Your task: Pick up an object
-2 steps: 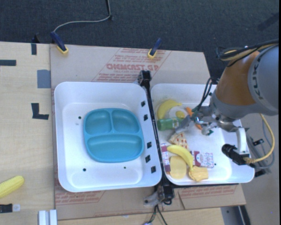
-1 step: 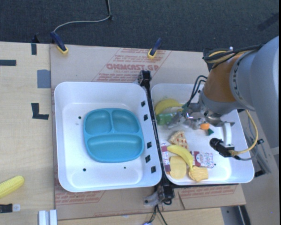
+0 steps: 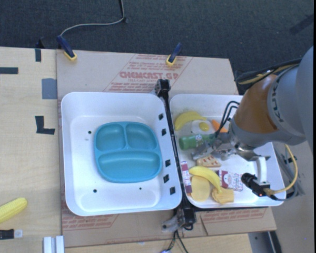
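Reaching: we see the claw low in the right bin, under the arm's orange band.
Claw state: we cannot tell.
Task things: we find a green object just left of the claw, a fried egg and a yellow piece above-left, and a banana just below.
Left bin: well left of the claw, we note a blue divided plate.
Bench: far left, we spot a toy corn cob.
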{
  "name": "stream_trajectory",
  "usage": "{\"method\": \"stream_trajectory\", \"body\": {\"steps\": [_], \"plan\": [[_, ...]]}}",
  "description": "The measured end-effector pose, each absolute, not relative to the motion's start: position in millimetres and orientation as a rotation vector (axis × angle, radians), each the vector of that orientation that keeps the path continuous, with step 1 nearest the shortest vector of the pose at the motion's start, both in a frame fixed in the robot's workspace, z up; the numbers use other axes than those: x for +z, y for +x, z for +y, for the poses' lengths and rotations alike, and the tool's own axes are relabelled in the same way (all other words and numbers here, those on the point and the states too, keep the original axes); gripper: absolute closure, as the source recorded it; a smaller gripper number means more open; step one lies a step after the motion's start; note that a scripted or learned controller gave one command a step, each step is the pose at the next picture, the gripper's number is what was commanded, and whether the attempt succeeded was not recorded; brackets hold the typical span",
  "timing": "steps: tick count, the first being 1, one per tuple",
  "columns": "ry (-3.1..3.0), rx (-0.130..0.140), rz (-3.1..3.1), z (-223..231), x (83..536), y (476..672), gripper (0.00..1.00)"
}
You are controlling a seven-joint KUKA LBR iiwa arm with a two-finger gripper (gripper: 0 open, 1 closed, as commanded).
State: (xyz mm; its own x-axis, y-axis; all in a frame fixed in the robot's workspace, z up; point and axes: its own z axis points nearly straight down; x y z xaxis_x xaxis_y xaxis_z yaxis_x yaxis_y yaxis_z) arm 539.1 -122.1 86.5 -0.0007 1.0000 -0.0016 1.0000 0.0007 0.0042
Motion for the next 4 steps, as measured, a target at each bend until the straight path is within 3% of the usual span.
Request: {"method": "stream_trajectory", "body": {"steps": [1, 2, 3, 4], "plan": [[2.218, 0.004, 2.219, -136, 86, 592.8, 0.00], [2.220, -0.003, 2.220, -106, 85, 643.4, 0.00], [2.231, -0.025, 2.232, -99, 100, 663.5, 0.00], [2.235, -0.032, 2.237, -99, 109, 662.3, 1.00]]}}
